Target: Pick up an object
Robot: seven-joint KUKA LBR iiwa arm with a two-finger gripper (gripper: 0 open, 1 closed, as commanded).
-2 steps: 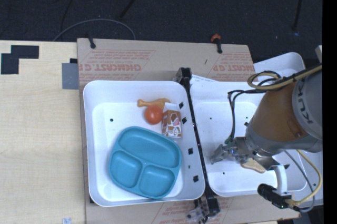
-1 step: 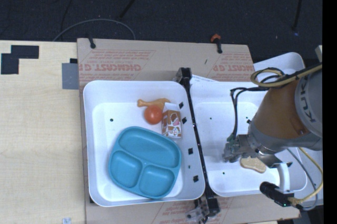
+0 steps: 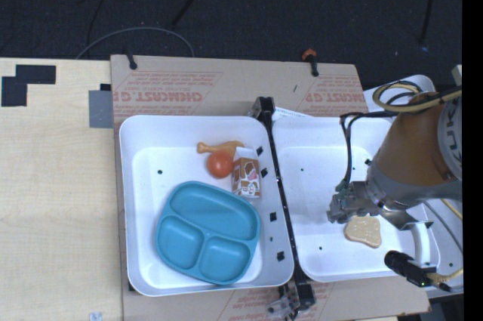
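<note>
In the right bin, a tan toast-shaped piece lies on the floor near the front right. My gripper hangs low just to its upper left, at the end of the grey arm with the orange band. In the left bin lie a blue divided plate, a red tomato, an orange drumstick-like piece and a small brown-and-white carton.
A black divider runs between the two bins. Cables loop over the arm at the right, and a black-tipped part juts near the right bin's front corner. Cardboard lies under both bins.
</note>
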